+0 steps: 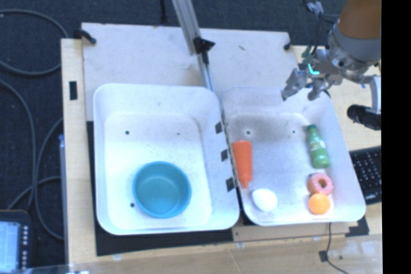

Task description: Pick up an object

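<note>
Listing by size, we begin with the bench [148,51], pale and bearing two shallow white bins side by side. We log the left bin [115,106] next, holding one blue bowl [162,188] toward its near side. The right bin [282,115] follows, with every small candidate for the pick along its near and right parts. The grey arm [359,16] with its orange band enters from the right, and its gripper [307,83] hangs above the far right corner of the right bin, apart from all the objects; we cannot tell how far its fingers stand open, and we see nothing between them. Smaller items: an orange carrot [242,162] lying against the bin's left wall, a green bottle [317,146] lying near the right wall, a white egg-like ball [264,199] just below the carrot, a pink doughnut [320,184], and a small orange ball [319,203] touching it. We judge the risks thus: the round pieces may roll away from closing fingers, the doughnut and orange ball sit too close together for a clean grasp, and items hugging the walls leave little room for a finger.
</note>
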### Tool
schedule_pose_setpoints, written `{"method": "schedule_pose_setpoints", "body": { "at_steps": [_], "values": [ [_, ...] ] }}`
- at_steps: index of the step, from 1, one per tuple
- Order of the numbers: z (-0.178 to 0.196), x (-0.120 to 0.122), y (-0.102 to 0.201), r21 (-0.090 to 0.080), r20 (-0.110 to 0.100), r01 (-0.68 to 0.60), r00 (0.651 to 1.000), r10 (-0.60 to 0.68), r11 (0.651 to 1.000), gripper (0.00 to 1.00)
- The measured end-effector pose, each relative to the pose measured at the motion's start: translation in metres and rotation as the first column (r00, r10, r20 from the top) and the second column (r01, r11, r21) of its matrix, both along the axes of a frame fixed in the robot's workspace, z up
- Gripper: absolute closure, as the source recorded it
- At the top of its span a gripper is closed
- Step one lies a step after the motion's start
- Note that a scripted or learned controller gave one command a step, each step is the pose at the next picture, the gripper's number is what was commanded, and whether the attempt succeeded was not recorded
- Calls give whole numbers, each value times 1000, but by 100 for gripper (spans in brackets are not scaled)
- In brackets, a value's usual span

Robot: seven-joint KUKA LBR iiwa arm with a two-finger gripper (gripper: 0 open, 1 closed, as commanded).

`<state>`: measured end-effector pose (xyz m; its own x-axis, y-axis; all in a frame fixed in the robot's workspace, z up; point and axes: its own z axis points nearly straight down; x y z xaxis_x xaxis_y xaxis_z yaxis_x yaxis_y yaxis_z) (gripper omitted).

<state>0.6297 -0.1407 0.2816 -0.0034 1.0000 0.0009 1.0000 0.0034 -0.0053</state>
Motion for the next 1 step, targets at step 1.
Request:
{"method": "schedule_pose_setpoints", "body": {
  "at_steps": [1],
  "values": [
    [4, 1, 0, -1, 7, -1, 1000, 1, 1000, 0]
  ]
}}
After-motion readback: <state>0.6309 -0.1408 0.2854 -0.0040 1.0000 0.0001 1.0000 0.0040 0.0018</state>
